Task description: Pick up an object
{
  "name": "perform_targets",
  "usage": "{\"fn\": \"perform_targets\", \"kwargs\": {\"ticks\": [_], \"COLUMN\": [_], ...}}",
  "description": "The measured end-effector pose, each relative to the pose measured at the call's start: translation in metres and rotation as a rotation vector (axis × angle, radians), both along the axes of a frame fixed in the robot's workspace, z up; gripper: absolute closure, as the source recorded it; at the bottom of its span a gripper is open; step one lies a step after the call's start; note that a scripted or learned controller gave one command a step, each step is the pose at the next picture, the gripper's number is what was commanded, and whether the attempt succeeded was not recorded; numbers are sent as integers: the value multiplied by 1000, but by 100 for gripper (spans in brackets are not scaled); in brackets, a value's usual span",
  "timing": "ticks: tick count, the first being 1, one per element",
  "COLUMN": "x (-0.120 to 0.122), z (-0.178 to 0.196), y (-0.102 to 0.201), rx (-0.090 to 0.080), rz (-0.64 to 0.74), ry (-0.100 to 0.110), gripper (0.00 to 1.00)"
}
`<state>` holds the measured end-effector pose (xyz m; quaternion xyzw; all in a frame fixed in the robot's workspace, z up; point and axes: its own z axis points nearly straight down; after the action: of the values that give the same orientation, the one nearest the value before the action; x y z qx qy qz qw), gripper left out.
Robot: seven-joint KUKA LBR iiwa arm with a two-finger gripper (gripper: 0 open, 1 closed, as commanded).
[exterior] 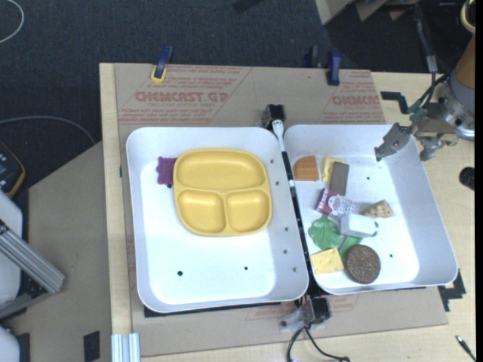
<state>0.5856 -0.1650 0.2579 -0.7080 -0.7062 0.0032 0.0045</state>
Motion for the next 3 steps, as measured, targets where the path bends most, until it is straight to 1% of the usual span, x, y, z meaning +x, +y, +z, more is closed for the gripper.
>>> {"fn": "perform_targets", "kwargs": {"ticks": [1, 2, 3], "x": [2, -7, -4], "z": [6, -53, -116], "y": [0, 1, -1], "rx": [-3, 1, 1], "rz": [2, 2, 2], "ry": [-12, -3, -3], "gripper": [0, 0, 0]}}
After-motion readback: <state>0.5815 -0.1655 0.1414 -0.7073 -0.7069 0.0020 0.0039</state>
